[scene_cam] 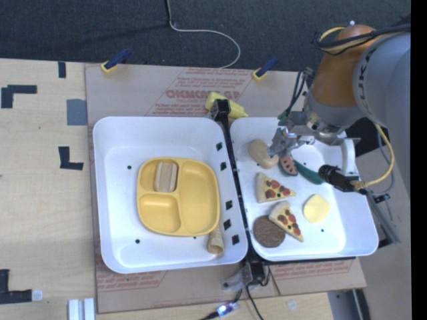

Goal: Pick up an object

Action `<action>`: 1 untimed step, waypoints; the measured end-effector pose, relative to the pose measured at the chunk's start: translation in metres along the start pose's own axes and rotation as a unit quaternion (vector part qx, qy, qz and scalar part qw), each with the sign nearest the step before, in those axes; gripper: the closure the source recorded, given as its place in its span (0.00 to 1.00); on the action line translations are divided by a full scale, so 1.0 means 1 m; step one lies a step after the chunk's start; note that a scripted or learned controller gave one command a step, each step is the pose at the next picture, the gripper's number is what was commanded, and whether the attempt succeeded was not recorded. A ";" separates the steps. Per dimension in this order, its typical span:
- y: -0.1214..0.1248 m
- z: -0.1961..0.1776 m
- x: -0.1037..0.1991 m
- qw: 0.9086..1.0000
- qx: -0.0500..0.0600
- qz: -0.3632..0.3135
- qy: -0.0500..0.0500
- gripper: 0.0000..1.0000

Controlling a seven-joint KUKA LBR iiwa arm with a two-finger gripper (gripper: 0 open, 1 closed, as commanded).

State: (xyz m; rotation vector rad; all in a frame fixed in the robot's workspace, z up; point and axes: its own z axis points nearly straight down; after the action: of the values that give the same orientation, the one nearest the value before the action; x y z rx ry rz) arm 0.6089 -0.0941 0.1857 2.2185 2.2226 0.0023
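Left bin: yellow divided plate at centre, a tan block in its upper-left compartment; a beige roll near the bin's lower right corner. Right bin: two pizza slices, a yellow disc, a brown cookie. Claw low at the upper left, over a tan potato-shaped piece; grip state cannot be told.

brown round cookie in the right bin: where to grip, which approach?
Judging from the view, come straight down on the brown cookie, which lies flat, and pinch across its round edge. The lower pizza slice touches its right side and the bin's left wall is close, so set the fingers front to back.
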 end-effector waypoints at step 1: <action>0.001 -0.041 0.001 1.000 0.000 0.000 0.000 1.00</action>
State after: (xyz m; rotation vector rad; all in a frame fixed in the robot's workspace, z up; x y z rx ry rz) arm 0.6097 -0.0935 0.2268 2.2181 2.2220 0.0027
